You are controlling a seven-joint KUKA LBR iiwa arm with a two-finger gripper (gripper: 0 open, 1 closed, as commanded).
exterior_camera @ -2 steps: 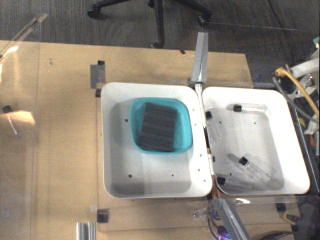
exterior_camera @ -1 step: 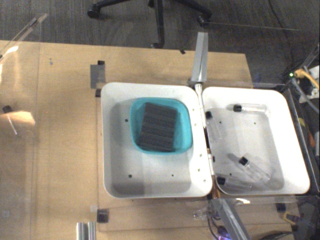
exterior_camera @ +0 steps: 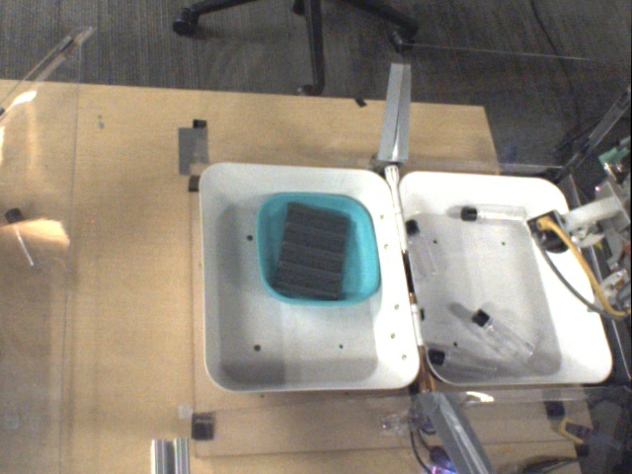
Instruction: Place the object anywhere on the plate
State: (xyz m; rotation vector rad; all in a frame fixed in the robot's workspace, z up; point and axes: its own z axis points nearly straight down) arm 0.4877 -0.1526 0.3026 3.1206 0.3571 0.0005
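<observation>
Dark grey ribbed rectangular block [exterior_camera: 314,252] is lying flat on the teal rounded-square plate [exterior_camera: 366,265], inside the left white bin [exterior_camera: 222,294].

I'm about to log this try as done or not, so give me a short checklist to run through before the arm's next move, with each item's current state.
1. Dark ridged block lies on the teal plate: ok.
2. Block sits inside the plate's rim, not overhanging: ok.
3. Plate rests flat in the left bin: ok.
4. Hand is clear of the block: cannot tell; arm parts sit at the right edge.
5. Right bin holds clear tube-like items with black caps, away from the plate: ok.
</observation>
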